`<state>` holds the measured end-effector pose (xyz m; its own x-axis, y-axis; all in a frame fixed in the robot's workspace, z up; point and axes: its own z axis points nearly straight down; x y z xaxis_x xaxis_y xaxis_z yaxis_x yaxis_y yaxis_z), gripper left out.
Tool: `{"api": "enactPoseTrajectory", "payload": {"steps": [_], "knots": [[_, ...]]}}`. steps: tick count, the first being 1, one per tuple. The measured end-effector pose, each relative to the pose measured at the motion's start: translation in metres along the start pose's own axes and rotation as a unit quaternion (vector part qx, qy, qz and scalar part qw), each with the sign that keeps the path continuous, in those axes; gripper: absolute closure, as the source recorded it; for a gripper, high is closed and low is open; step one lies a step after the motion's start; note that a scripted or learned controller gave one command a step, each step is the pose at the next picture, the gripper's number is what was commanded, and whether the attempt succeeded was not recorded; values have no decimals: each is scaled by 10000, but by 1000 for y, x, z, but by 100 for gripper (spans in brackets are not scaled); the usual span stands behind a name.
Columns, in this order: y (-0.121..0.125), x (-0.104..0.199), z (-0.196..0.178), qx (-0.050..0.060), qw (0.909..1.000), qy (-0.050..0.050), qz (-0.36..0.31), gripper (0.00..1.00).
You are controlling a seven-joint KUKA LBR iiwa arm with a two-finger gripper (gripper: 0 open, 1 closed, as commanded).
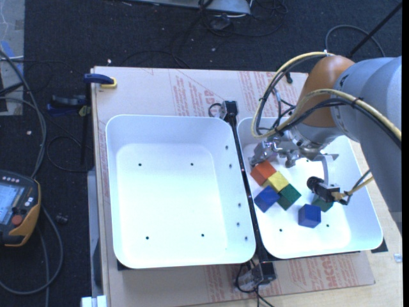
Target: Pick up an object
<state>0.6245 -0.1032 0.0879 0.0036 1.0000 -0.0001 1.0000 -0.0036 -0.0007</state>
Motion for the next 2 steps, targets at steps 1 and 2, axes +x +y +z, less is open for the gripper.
{"api": "enactPoseTrajectory", "payload": {"steps": [1,2], "knots": [[1,2,-11,-12,10000,-2,-18,100],[1,2,-11,-6,10000,-1,-17,0]]}}
